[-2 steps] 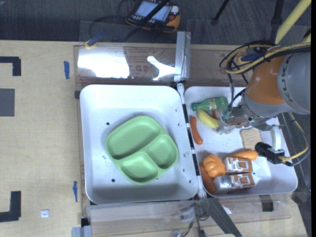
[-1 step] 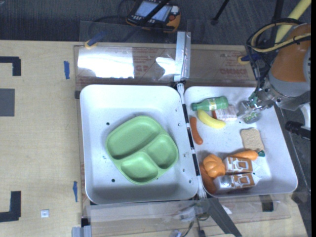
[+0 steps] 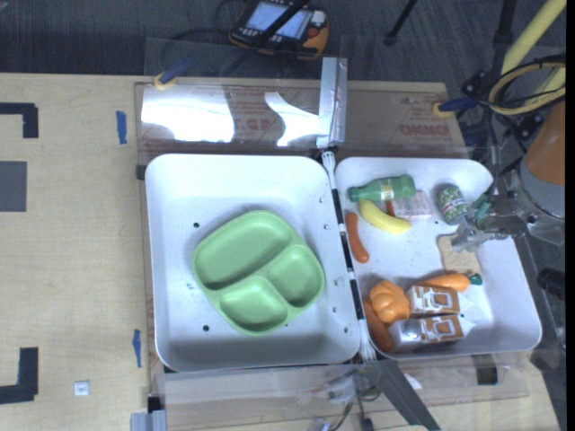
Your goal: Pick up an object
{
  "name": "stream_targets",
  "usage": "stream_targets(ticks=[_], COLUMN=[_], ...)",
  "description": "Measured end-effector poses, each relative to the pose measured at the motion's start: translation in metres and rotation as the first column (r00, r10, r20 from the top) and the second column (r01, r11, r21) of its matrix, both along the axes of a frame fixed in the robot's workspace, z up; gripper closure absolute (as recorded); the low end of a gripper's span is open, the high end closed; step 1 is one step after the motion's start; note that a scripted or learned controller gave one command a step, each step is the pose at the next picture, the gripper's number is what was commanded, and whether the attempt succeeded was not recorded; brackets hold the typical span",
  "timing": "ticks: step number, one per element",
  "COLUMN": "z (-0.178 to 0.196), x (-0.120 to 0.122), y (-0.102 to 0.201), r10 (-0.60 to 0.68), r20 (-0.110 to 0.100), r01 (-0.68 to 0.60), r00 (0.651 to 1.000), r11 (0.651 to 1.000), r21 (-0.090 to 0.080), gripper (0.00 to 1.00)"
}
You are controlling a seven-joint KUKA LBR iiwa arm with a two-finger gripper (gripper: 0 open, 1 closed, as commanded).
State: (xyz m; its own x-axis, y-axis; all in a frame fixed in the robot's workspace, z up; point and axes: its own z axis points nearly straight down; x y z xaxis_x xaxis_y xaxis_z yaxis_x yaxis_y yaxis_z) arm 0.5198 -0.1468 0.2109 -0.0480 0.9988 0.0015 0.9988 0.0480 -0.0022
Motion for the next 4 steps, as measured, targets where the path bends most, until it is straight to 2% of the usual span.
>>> stream_targets(ticks=[1,2,3,4], z=[-0.027,0.044,-0.027,0.023], x=[0.046,0.045,0.008,0.021], y=[0.125,0.112,0.125,0.107], r10=[-0.184,-0.299,-0.163,-0.159], r20=[0.003,0.002,-0.001,0.002], r01=[0.184,0.299,0.163,0.159], r00=[0.983,0.954,0.987,0.987], r11=[0.983,0.954,0.987,0.987], r21=[-0.001,-0.003,-0.001,-0.002], gripper=[1.00,1.00,1.00,1.00])
